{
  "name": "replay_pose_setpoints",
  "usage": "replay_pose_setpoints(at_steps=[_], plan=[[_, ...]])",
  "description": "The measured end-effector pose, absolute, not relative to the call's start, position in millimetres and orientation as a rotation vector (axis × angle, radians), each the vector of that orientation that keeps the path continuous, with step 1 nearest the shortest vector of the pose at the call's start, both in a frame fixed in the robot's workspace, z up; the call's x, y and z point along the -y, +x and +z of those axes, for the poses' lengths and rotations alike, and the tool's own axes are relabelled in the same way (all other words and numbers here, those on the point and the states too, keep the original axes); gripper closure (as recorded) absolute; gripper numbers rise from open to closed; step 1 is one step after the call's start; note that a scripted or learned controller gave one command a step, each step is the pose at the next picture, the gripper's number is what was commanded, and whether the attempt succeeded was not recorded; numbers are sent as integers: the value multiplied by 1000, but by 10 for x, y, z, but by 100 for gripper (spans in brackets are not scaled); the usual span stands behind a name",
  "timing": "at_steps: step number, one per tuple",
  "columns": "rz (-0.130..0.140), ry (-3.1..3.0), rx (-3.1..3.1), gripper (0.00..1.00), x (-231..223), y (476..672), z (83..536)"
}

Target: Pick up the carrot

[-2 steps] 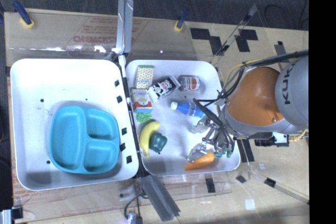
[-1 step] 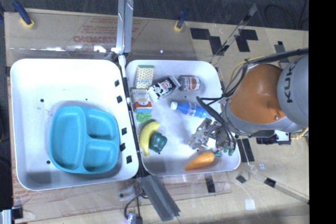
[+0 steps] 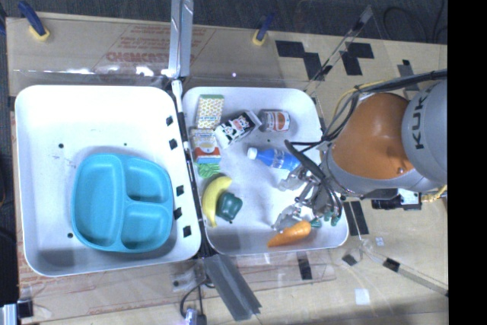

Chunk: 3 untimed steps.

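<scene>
Where the right bin holds the carrot, end effector above it (grip unclear), blue tray in left bin.

The carrot is lying flat on the floor of the right-hand white bin, down in its near right corner. It is a small orange piece, long and tapering, with a smooth, evenly coloured surface. It is resting almost level across the view, tilting slightly so that its right end is sitting a little higher than its left. Its thicker end is pointing toward the bin's right wall, while the narrower end is pointing left toward the middle of the bin. Its lower side is running close along the bin's near wall, just beside it.
</scene>
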<state>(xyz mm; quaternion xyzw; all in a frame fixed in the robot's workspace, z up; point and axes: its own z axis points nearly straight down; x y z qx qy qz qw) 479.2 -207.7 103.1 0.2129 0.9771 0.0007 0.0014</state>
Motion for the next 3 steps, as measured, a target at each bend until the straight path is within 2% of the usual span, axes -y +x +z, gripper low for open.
replay_pose_setpoints(at_steps=[1,2,3], plan=[[2,661,-3067,100,2071,4804,1134],[2,661,-3067,0,2069,4804,1134],[-1,588,-3081,0,2095,4792,941]])
